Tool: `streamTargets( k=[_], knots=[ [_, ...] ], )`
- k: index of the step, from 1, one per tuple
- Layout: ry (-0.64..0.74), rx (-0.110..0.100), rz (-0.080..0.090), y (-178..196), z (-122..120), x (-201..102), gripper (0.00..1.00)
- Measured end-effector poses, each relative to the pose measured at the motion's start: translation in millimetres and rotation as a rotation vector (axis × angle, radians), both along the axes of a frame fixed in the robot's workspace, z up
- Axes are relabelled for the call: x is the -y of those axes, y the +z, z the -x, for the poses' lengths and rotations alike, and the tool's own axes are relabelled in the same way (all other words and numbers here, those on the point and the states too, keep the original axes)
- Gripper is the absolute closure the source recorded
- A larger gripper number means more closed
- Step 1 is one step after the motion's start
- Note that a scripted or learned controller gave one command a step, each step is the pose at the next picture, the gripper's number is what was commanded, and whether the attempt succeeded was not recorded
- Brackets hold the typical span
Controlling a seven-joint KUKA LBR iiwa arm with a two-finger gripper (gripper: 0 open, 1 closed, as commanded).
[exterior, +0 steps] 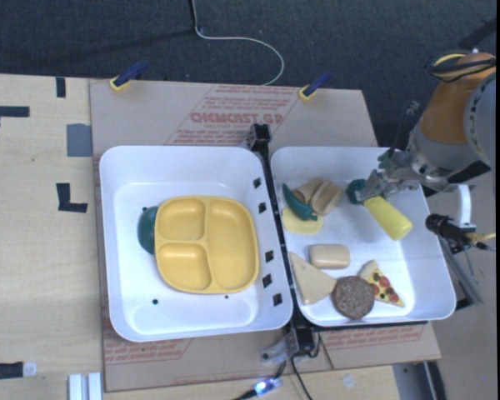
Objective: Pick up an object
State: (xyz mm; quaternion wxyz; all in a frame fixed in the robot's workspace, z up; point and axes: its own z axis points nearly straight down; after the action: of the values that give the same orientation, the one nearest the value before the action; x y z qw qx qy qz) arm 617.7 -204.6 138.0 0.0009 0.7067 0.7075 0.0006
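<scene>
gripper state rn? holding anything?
End effector: over the right bin, by the yellow cylinder's upper end. Open or closed cannot be told; no object visibly between its fingers.

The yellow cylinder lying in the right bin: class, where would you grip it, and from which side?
Grip the yellow cylinder across its middle, coming straight down from above. It lies flat and slanted on the right white bin, with bare floor along both long sides, so set the fingers square to its long axis. The gripper hangs at its upper end.

A thin white cable [242, 44] loops over dark carpet [333, 23] far up-left of the gripper [368, 190]. Nearer it, a blue-and-yellow clamp [315, 84] pins brown printed cardboard [225, 119].
</scene>
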Motion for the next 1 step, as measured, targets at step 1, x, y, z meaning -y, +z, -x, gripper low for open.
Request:
streamTargets(
  k=[1],
  knots=[
    [0.001,0.001,0.001,53.2,-11.2,-1.6,1.00]
  ],
)
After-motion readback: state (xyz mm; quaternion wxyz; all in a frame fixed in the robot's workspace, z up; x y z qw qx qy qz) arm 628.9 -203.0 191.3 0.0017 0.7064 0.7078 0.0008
